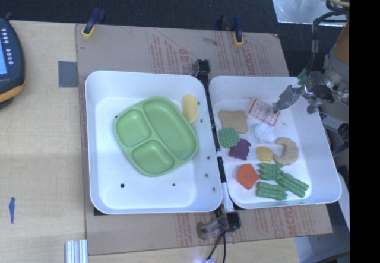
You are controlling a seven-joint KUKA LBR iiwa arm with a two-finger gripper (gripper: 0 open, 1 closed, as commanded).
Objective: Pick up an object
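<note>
Camera view, gripper (pixel 284 101) angled down-left over right bin (pixel 320 137), above red-white packet (pixel 263 111)

The fingers (pixel 284 101) hang over the right bin (pixel 314 137), near its rear edge. Just left of them lies a packet (pixel 261 111), with a flat piece (pixel 233 120) farther left. Nearer the camera than the fingers lie a ring piece (pixel 287 150), a wedge (pixel 248 176) and pods (pixel 280 184). Well left, the other bin (pixel 101 155) holds a tray (pixel 155 135). Both bins rest on the desk (pixel 41 155).
</note>
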